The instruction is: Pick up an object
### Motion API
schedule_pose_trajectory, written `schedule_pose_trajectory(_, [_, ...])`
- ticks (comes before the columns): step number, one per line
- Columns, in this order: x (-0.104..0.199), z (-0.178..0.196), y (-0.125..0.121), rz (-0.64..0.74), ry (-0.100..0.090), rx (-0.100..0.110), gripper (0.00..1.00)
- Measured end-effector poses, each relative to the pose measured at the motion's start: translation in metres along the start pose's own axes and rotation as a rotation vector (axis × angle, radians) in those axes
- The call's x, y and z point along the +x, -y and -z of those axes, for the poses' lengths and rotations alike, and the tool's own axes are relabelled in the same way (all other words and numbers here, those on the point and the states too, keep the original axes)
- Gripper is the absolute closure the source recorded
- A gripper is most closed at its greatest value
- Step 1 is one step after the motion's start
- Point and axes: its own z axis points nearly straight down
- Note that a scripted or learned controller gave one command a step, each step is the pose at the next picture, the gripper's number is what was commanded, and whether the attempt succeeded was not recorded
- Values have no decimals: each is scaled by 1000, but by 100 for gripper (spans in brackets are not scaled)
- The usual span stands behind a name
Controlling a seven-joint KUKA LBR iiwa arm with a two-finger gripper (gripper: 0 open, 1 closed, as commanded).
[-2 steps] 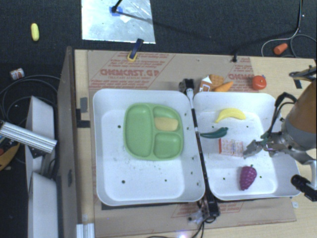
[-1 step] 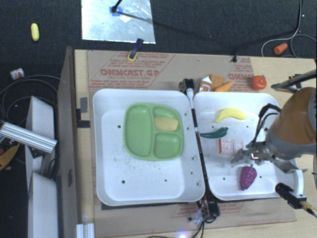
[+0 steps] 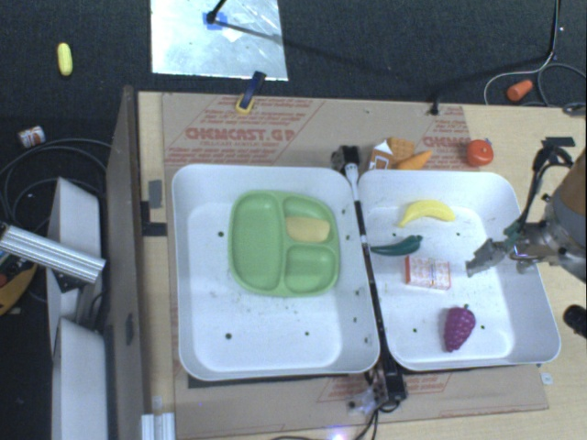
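Over the right side of the shallow white right-hand bin (image 3: 541, 324), found the grey two-finger gripper (image 3: 486, 257) poised, with nothing seen in its grasp; could not tell how wide it stood. Noted the candidates to its left: a small flat red-and-white packet (image 3: 428, 272) nearest, a purple plastic grape bunch (image 3: 459, 327) towards the front, a yellow plastic banana (image 3: 426, 213) and a dark green plastic pepper (image 3: 396, 245) further back. Judged the grapes the better bet, being bulkier and well apart from neighbours. Needed centring squarely above before descending, then closing across the narrow width.
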Motion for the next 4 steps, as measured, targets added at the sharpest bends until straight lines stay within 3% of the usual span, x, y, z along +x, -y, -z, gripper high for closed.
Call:
schedule_pose_trajectory(1, [12,-95,4,-3,-6,17,0])
schedule_pose_trajectory(2, [51,-142,3,2,-5,11,0])
schedule_pose_trajectory(3, [-25,-140,3,-7,-1,8,0])
schedule_pose_trajectory(4, [18,-16,-1,5,-3,-1,0])
